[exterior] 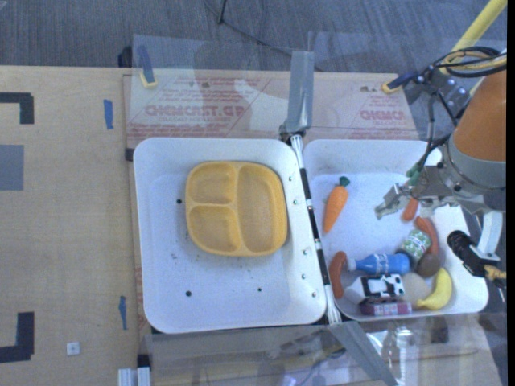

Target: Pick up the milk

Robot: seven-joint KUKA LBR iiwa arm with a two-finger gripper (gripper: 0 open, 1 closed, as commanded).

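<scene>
Milk carton, white with black cow patches, lies in the right bin near that bin's front edge, among a cluster of toy items. Directly behind it, touching or nearly touching, lies a blue bottle with a white cap end pointing right. Just in front of the carton lies a dark, flat bar-shaped item with a pink stripe. A yellow banana curves along the front right corner of the bin, just beside the carton's right end. A red sausage-shaped piece sits at the carton's left, against the bin's inner wall. A green-labelled can and a brown rounded item sit to the right of the bottle. An orange carrot with a green top lies tilted in the left part of the same bin, well apart from the carton. Gripper hangs over the middle of the right bin, behind the cluster and apart from the carton; its metal fingers point left and appear slightly parted, with nothing visible between them. A small red-orange piece lies just beside the fingers on the bin floor. Left bin holds a yellow divided plate with three compartments, set near the bin's centre
</scene>
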